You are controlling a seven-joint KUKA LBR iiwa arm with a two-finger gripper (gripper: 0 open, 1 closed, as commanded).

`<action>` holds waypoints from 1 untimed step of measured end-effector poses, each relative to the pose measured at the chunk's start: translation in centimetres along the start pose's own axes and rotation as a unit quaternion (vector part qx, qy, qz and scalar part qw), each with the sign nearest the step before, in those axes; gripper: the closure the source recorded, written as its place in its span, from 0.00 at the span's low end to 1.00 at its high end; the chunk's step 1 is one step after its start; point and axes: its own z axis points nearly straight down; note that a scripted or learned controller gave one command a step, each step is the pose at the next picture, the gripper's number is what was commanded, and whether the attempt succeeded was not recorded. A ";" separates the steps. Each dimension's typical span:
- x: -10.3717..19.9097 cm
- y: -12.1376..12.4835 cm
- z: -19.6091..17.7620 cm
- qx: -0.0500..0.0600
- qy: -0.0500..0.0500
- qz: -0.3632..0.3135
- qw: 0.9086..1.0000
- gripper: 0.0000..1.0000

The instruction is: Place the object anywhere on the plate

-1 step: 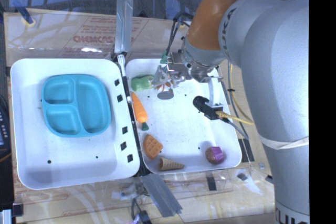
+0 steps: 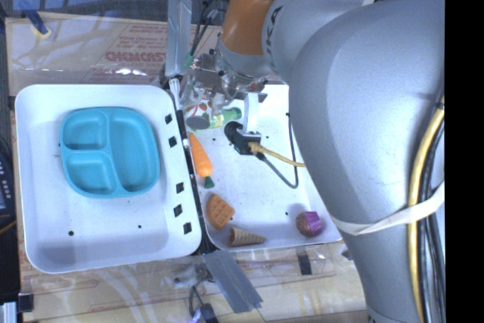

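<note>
Gripper (image 2: 206, 98) is lowered into right bin (image 2: 265, 215) corner over a small green item (image 2: 227, 116), likely for pickup; jaws state cannot be told. Blue plate (image 2: 110, 151) sits in left bin (image 2: 45, 238).

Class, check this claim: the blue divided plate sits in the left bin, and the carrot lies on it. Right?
Not quite. The blue divided plate does sit in the left bin, but the camera view shows the carrot lying in the right bin, near the dividing wall.
</note>
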 end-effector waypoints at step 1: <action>6.6 -4.3 -0.8 0.002 0.000 -0.079 0.997 1.00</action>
